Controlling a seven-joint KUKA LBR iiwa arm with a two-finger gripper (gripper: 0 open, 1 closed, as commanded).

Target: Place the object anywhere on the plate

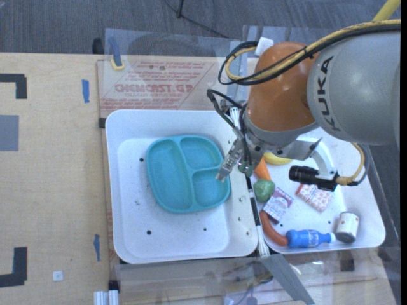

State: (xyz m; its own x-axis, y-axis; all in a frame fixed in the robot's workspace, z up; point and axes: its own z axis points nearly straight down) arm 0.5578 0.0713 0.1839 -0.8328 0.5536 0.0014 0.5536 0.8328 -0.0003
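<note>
1. Your left white bin (pixel 127 234) holds one turquoise divided plastic plate (pixel 184 170).
2. Your right white bin (pixel 372 230) holds one blue bottle (pixel 308 238), one green toy vegetable (pixel 264 188), one carrot (pixel 261 169), one banana (pixel 278 159), two small packets and a small can.
3. Your gripper (pixel 226 168) hangs over the plate's right rim; I cannot tell its state or which object is meant for the plate.

Smooth matt plastic plate (pixel 187 173), glossy white bin (pixel 127 189), pale wooden bench (pixel 51 170).

A teal divided plate (pixel 187 173) lay in the left white bin (pixel 127 234). The gripper (pixel 227 168) hung at the plate's right edge — whether its fingers gripped anything was unclear. The right bin (pixel 375 230) held a blue bottle (pixel 308 237), a green object (pixel 263 189) and small packets (pixel 314 196).
</note>
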